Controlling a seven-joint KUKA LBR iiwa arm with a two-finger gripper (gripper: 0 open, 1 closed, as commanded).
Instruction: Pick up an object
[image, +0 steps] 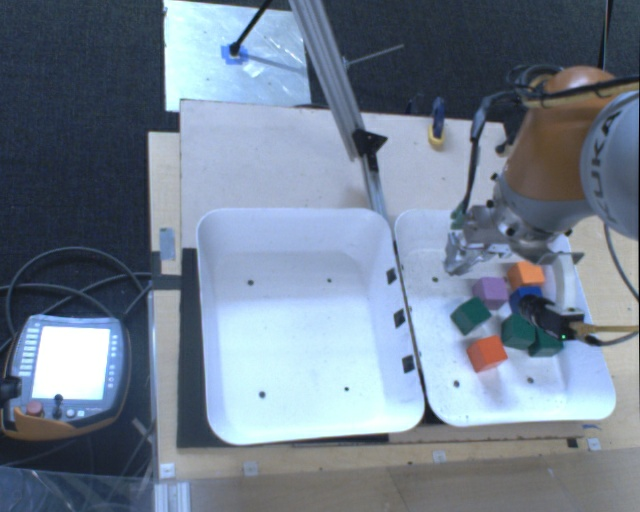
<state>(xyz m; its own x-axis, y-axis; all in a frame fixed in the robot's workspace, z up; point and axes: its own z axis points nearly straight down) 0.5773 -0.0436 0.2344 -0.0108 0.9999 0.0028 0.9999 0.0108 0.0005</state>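
Observation:
My gripper (461, 257) hangs over the back left part of the right bin (440, 395), above bare white floor. Several small blocks lie just to its right and nearer the front. A purple cube (491, 291) is the closest, a short way to the gripper's front right. A green block (470, 315) and an orange cube (487, 352) lie nearer the front. An orange block (526, 274), a blue piece (521, 297) and two dark green blocks (519, 333) sit further right, partly under the wrist. Nothing shows in the gripper.
The left bin (215, 300) stands beside the right one, and their rims meet at a ridge (400, 315). A slanted metal pole (340, 85) rises behind the bins. A teach pendant (65, 375) lies off the bench at the left.

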